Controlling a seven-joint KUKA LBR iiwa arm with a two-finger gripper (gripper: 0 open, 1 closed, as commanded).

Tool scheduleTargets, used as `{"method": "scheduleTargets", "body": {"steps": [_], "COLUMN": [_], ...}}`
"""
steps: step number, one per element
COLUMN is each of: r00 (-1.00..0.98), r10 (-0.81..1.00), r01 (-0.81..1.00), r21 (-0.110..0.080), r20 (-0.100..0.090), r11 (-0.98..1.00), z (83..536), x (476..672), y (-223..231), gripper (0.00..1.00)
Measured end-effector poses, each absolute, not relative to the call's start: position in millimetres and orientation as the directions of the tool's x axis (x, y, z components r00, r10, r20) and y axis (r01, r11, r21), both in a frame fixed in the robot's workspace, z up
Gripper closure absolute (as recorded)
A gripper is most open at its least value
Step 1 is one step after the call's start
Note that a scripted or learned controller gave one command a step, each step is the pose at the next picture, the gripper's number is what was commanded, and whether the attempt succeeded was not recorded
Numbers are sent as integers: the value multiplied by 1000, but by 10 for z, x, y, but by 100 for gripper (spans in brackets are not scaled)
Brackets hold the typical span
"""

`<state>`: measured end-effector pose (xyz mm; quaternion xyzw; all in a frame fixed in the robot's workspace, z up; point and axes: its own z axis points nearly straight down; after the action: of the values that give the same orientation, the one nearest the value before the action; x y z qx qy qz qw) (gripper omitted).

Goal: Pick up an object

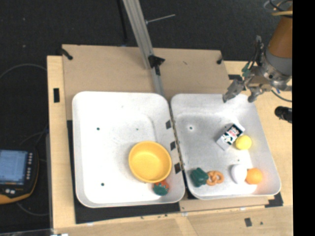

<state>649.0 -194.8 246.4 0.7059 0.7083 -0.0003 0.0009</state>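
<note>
My gripper [242, 94] hangs over the far right rim of the right bin [197, 112], its two fingers spread open with nothing between them. Below it in that bin lie a small black and white box [230, 135] and a yellow ball [243, 142] touching it. Along the bin's near edge sit a green object [199, 177], an orange pretzel-shaped piece [214, 177], a white object [238, 173] and an orange ball [254, 176]. The left bin [108, 117] holds a yellow bowl [149, 161], with a small green and red object [161, 188] at its near side.
A slanted metal pole [140, 33] rises from the back of the bench between the bins. A handheld pendant [17, 173] lies at the far left off the bench. Brown board surrounds both bins.
</note>
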Motion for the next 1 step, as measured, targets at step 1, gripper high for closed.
{"method": "scheduleTargets", "body": {"steps": [1], "r00": [-4], "r10": [1000], "r01": [1000], "r21": [0], "r20": [-3], "r11": [4], "z": [2465], "x": [6489], "y": [-1951], "gripper": [0]}}
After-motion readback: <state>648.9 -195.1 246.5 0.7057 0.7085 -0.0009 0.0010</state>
